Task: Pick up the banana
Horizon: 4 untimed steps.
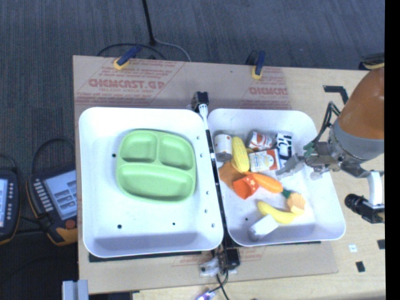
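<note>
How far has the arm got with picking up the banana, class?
Done: the arm has reached over the right bin. In hand: the gripper hangs above the food pile, near the cartons. Left: the banana lies on the bin floor towards the front, apart from the gripper, so both grasp and lift remain.

A yellow banana point(275, 212) lies in a white bin point(325, 230), near an orange carrot point(270, 182) and yellow corn point(240, 154). The other white bin point(100, 230) bears a pale green tray point(156, 165).
</note>
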### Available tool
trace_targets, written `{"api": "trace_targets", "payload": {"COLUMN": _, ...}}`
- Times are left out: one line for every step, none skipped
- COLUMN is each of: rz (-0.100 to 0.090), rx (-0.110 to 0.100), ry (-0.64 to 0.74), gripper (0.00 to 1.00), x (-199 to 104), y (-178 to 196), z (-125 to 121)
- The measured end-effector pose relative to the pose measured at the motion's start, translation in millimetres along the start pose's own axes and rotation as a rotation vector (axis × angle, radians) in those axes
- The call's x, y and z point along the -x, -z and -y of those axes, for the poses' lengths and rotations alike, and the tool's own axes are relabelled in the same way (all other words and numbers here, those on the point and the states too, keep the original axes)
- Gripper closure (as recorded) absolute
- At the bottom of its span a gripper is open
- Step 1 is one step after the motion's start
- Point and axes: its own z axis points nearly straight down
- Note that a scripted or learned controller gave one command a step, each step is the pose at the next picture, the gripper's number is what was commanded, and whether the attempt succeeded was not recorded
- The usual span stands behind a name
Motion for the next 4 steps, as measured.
{"api": "trace_targets", "payload": {"rz": -0.001, "rx": -0.003, "ry": -0.019, "gripper": 0.00, "x": -36.2, "y": -91.0, "z": 17.4}}
{"api": "trace_targets", "payload": {"rz": 0.010, "rx": 0.012, "ry": 0.298, "gripper": 0.00, "x": -49.7, "y": -104.3, "z": 28.3}}
{"api": "trace_targets", "payload": {"rz": 0.009, "rx": 0.016, "ry": 0.298, "gripper": 1.00, "x": -50.5, "y": -93.6, "z": 27.0}}
{"api": "trace_targets", "payload": {"rz": 0.013, "rx": 0.013, "ry": 0.439, "gripper": 1.00, "x": -61.7, "y": -103.6, "z": 28.1}}
